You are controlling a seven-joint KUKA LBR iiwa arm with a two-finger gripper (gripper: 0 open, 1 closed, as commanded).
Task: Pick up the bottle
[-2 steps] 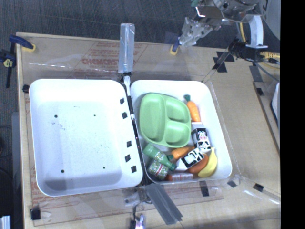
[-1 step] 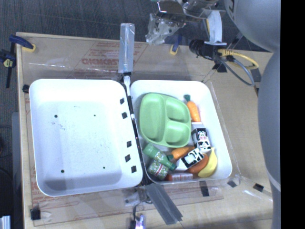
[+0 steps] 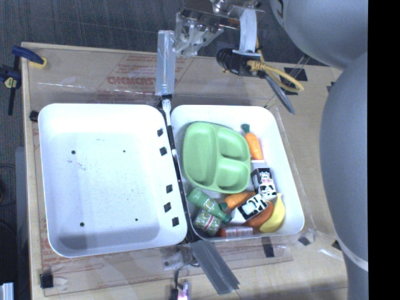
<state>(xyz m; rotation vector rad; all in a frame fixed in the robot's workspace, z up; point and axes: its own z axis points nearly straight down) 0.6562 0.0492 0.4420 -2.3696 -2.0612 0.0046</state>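
A small green bottle (image 3: 209, 210) with a crinkled label lies on its side in the front left corner of the right bin (image 3: 287, 167). It rests against the front edge of a green divided plate (image 3: 215, 157). My gripper (image 3: 195, 35) hangs high over the back of the bench, beyond the bins' far rims and near the divider line. It is far from the bottle.
The right bin also holds two carrots (image 3: 253, 144) (image 3: 239, 199), a banana (image 3: 275, 215), black-and-white cartons (image 3: 264, 181) and a red item (image 3: 235, 232), all crowding the bottle. The left bin (image 3: 56, 167) stands beside it. Yellow cabling (image 3: 275, 74) hangs off the arm.
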